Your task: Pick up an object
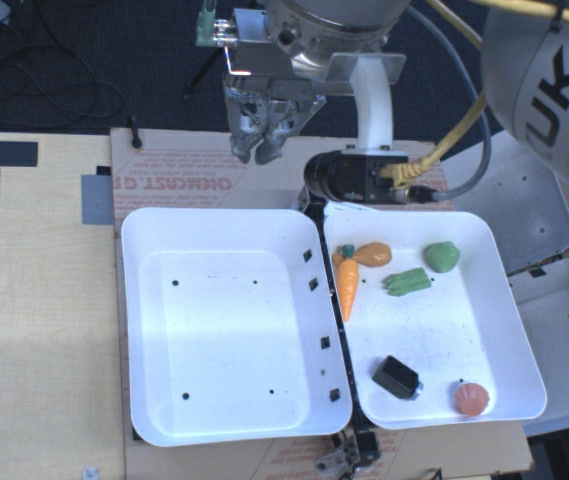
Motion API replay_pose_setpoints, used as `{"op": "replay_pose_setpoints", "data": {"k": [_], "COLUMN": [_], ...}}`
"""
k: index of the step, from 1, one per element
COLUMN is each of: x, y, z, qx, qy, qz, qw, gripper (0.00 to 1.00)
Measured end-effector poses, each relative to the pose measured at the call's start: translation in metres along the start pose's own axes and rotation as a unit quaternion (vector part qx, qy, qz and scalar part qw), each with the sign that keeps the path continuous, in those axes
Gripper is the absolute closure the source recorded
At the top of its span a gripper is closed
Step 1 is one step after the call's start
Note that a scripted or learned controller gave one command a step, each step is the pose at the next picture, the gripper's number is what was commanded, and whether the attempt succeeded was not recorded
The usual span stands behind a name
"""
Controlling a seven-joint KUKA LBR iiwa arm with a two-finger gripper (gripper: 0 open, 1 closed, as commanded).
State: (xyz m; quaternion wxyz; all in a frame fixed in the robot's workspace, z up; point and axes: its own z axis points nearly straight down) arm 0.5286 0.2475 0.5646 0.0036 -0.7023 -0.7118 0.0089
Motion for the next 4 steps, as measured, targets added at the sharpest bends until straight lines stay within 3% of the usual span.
{"op": "replay_pose_setpoints", "data": {"k": [1, 2, 3, 4], "x": [-0.003, -0.002, -0.004, -0.004], "y": [-0.054, -0.052, 0.015, 0.012], "z": [0.052, 0.04, 0.027, 0.018], "qx": [-0.004, -0.004, -0.008, -0.005], "qy": [0.002, 0.002, 0.003, 0.002], "qz": [0.006, 0.004, 0.007, 0.007], "qw": [1.0, 1.0, 0.9999, 1.0], "gripper": [1.0, 1.0, 1.0, 1.0]}}
